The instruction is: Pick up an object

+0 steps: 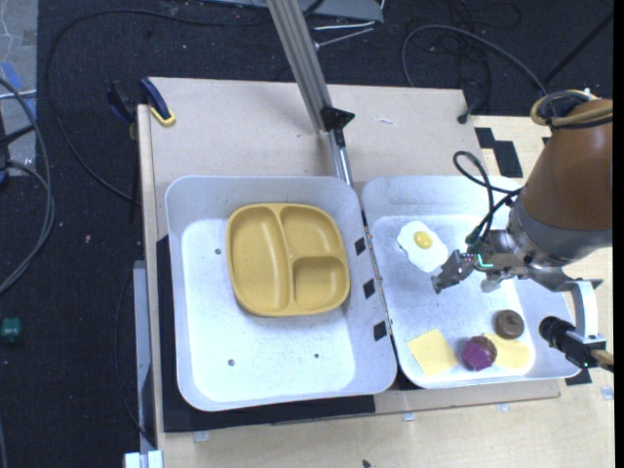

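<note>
The gripper [450,277] is hovering in the right bin [390,198] in the approach step, its fingers apparently holding nothing though their spread is too blurred to tell, and next needs lowering onto the fried egg [422,245] lying just up-left of them.

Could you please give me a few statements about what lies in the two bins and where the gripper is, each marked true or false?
1. The yellow divided plate lies in the left bin. True.
2. The fried egg toy lies on the plate. False: it lies in the right bin, near its upper left.
3. The gripper is over the right bin, just right of the egg. True.
4. The purple object is between the gripper's fingers. False: it lies on the bin floor near the front edge, beside the yellow slice.
5. The brown round object sits in the left bin. False: it is in the right bin.
</note>
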### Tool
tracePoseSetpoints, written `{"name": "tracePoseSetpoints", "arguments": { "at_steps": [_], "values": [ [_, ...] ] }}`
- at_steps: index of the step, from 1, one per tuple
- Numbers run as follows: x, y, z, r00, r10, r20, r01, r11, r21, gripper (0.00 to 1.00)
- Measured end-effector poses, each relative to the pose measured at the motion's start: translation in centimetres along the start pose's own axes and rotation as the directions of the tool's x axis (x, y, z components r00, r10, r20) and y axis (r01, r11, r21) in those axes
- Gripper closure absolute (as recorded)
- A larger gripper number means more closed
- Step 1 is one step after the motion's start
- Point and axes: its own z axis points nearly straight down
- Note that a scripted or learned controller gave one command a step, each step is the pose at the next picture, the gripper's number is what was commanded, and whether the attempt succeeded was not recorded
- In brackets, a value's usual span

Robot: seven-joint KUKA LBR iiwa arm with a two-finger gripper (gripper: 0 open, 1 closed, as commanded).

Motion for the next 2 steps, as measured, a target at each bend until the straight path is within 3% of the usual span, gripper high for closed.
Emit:
{"name": "tracePoseSetpoints", "arguments": {
  "at_steps": [1, 2],
  "values": [
    [0.0, 0.0, 0.0, 1.0, 0.0, 0.0, 0.0, 1.0, -0.001, 0.0],
    [-1.0, 0.0, 5.4, 1.0, 0.004, 0.0, -0.004, 1.0, 0.004, 0.0]
  ]
}}
